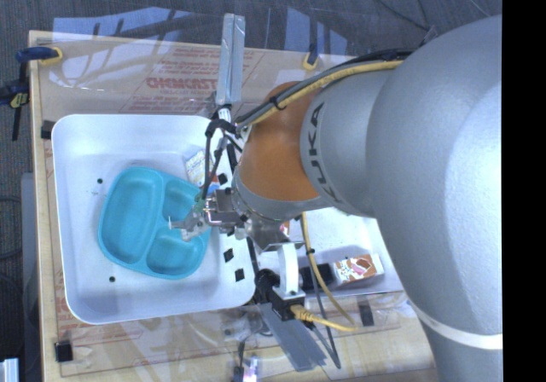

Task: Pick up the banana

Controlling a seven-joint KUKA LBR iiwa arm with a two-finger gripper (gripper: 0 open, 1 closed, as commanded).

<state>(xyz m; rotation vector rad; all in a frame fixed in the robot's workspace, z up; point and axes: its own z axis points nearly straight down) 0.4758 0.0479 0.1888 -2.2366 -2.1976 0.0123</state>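
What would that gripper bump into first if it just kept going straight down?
Probably the blue divided tray: the gripper hangs over its right-hand side in the left bin. Height above it is unclear.

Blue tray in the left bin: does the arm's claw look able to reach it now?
Probably yes. The claw hangs over the blue tray at its right-hand side, with nothing visible between them. A small packet lies beside the tray's upper edge, out of the way.

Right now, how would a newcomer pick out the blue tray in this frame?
Find the left white bin, the one the grey arm reaches over. The blue tray lies on its floor, right of centre. It is turquoise, rounded and split into compartments.
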